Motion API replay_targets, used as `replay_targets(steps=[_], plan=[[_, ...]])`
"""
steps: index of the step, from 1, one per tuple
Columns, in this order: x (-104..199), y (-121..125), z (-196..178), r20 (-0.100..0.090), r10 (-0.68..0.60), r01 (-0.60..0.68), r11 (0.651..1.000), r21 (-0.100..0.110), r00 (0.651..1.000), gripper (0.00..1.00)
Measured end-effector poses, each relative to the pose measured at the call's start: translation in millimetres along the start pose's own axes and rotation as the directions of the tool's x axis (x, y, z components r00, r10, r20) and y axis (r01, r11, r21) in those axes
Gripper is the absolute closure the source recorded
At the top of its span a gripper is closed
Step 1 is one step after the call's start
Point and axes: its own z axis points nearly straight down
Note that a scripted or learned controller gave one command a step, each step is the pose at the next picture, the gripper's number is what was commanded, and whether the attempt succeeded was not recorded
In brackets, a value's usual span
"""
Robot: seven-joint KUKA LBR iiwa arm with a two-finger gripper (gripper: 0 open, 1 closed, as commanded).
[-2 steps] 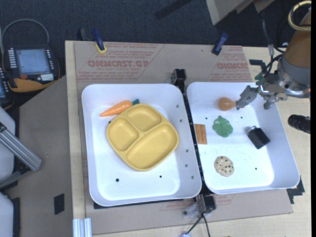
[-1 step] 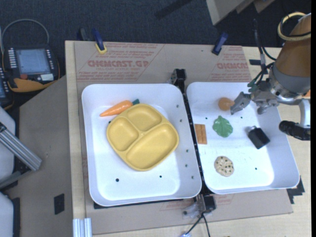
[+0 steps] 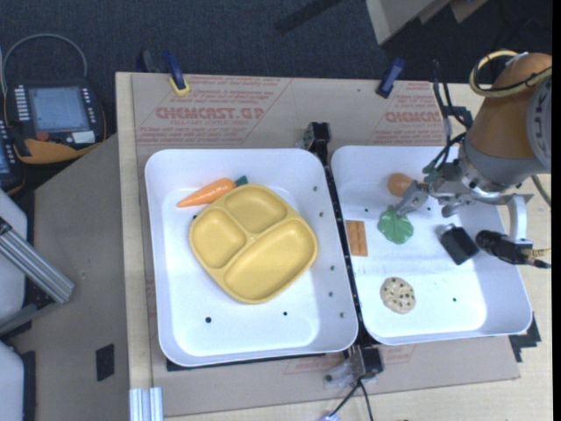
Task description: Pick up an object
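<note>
In the right bin, my gripper reaches in from the right and slants down to the left. Its tip sits just above a green leafy toy and touches or nearly touches that toy's upper edge. A small orange-brown round piece lies just behind the gripper tip. An orange rectangular block rests by the bin's left wall. A chocolate-chip cookie lies toward the front. Nothing is seen lifted off the bin floor.
The left bin holds a yellow divided plate with a toy carrot at its far left edge. A black divider with clamps runs between the bins. The arm's grey body hangs over the right bin's far right corner.
</note>
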Motion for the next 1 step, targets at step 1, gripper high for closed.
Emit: replay_targets(steps=[1], plan=[[-0.3,1.7,-15.0,0.002,0.000,0.000,1.000,-0.009,1.000,1.00]])
